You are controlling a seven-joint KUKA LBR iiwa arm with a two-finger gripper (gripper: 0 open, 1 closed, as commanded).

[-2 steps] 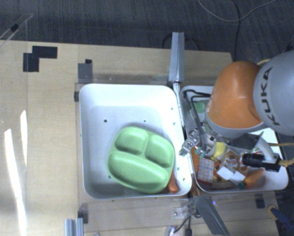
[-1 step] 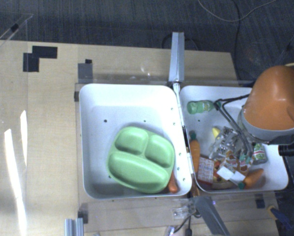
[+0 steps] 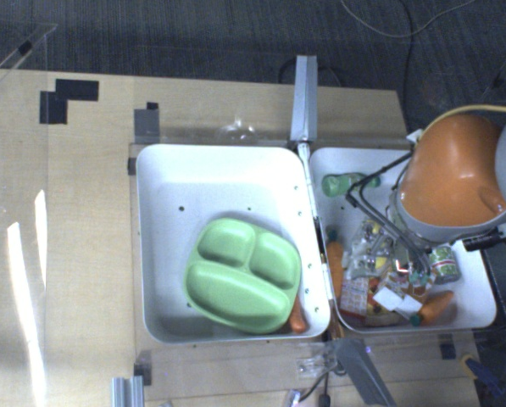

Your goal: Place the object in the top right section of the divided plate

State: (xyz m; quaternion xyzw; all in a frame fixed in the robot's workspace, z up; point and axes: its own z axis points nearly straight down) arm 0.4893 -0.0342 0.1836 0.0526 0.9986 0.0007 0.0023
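Hovering low over the clutter in the right bin (image 3: 481, 312), the gripper (image 3: 398, 265) sits under the grey wrist and the big orange band (image 3: 456, 172), with cables looping round it. Whether it is spread or closed I cannot tell from up here, and nothing shows as held. The thing to move is, by my reading, somewhere in that pile directly beneath. Which piece is the target is not clear, so take the candidates. A small can (image 3: 443, 263) just right of the gripper looks stiff, smooth and round, likely to roll or slip unless pinched across its body. A carrot (image 3: 435, 305) near the front wall looks light, firm and tapered, so the thicker middle is the safer hold. A red-and-white packet (image 3: 354, 295) lies flat and is probably thin and floppy, hard to pinch except at an edge. A green bottle-like piece (image 3: 337, 183) lies apart at the back corner, with open room around it. All of it looks light, none fragile. Moving out, the left bin (image 3: 164, 227) carries the green divided plate (image 3: 240, 274), turned at a slant, with two small sections at the back and one long one in front. The top right section (image 3: 274, 257) looks bare and ready. A small orange piece (image 3: 297, 320) lies in the bin touching the plate's rim, outside it.
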